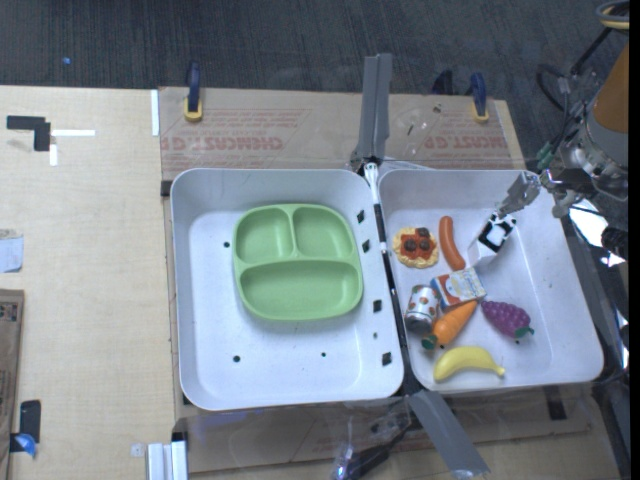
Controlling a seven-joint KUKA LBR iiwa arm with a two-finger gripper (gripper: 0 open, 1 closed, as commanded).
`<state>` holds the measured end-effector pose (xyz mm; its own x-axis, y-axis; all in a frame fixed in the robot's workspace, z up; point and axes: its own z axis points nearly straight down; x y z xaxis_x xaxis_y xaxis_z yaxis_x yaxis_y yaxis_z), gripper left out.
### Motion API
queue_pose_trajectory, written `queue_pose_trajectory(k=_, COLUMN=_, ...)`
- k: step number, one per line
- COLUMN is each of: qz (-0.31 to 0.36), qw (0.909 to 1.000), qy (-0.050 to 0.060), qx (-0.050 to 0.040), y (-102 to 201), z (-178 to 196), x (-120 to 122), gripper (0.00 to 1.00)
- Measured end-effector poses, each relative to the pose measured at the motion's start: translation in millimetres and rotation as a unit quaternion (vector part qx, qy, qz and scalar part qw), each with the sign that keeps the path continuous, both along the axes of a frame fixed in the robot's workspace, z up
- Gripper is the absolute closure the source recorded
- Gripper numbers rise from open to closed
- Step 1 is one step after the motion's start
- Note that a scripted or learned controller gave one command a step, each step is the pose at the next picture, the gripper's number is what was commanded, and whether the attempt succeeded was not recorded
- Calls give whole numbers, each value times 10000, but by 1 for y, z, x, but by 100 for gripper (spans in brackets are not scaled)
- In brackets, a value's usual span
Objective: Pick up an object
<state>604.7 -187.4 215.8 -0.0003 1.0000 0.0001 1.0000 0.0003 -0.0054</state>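
A pale wooden bench (80,268) carries 2 shallow white bins side by side, seen from above at a slant. The left bin (200,368) holds 1 green divided plate (297,261), lying flat near its middle. The right bin (570,298) holds 8 small toys, gathered mostly toward its left and near sides. Behind both bins lies a printed cardboard sheet (260,128), pinned by 2 blue clamps (192,93).

My arm (610,118) enters from the right, over the far right corner of the right bin. My gripper (520,193) points down and left, over the bin's far right part. Whether it is open or closed, I cannot tell. Just below its tip sits a black-and-white piece (495,233); I cannot tell whether we touch.

The other toys lie apart from me. A yellow banana (468,365) rests nearest the front wall. An orange carrot (452,323) lies slantwise just above it, beside purple grapes (506,317). A red sausage (451,242) lies lengthwise near the middle. A carton (460,287) sits against the carrot's top, with a can (421,306) just to its left. A round pizza (417,247) lies beside the sausage, near the bin's left wall.
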Motion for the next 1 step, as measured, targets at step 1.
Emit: queue_pose_trajectory(k=1, qz=585, qw=9983, qy=-20, qx=0, y=-20, z=-116, x=43, gripper=0)
